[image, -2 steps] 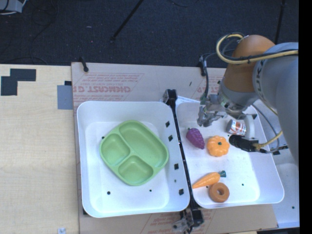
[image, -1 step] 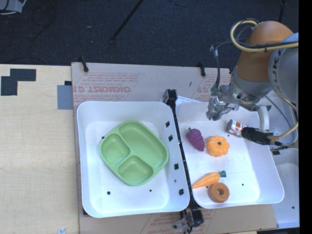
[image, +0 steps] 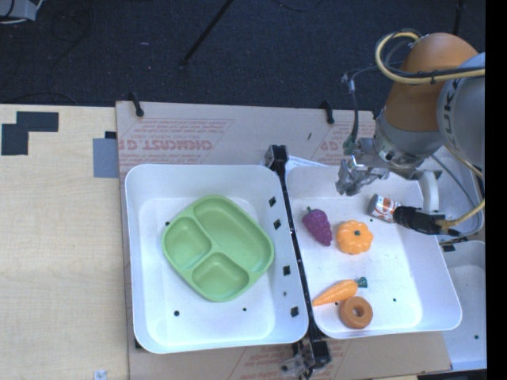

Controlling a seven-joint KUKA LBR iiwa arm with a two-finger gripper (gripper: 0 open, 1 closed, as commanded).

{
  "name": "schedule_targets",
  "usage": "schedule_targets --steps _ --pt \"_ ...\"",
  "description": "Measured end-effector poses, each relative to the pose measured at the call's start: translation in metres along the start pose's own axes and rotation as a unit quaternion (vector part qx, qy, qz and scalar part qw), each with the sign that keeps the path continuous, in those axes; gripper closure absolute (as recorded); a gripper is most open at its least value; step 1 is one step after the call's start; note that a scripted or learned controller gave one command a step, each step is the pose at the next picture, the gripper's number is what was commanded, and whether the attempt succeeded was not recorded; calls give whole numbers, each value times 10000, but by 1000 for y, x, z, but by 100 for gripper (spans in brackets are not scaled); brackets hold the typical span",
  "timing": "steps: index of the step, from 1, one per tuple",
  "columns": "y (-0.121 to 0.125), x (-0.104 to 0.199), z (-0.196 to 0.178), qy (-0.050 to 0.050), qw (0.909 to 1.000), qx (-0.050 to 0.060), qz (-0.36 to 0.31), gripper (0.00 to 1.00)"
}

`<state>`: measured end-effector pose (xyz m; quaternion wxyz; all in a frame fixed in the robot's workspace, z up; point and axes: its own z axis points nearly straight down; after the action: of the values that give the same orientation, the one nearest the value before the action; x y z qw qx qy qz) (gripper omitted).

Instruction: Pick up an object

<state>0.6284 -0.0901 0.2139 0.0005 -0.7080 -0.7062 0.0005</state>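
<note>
My gripper [image: 349,182] hangs over the far edge of the right bin [image: 428,291], with nothing seen in it. Below it in that bin lie a purple bunch of grapes [image: 318,226] and an orange pumpkin [image: 354,237]. A small red and white can [image: 381,206] lies on its side just right of the gripper. Toward the bin's near side are a carrot [image: 336,292] and a brown doughnut [image: 356,313], close together.
The left bin [image: 150,307] holds a green divided plate [image: 218,246]. A black divider [image: 290,252] runs between the two bins. Both bins rest on cardboard [image: 198,137], with a pale wooden bench top [image: 55,252] to the left.
</note>
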Motion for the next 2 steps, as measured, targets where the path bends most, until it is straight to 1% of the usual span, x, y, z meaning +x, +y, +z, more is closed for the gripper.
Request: schedule_targets --steps 1,2 --pt "-5 53 2 13 10000 13 -34 100" --pt "-16 104 9 9 10000 19 -32 100"
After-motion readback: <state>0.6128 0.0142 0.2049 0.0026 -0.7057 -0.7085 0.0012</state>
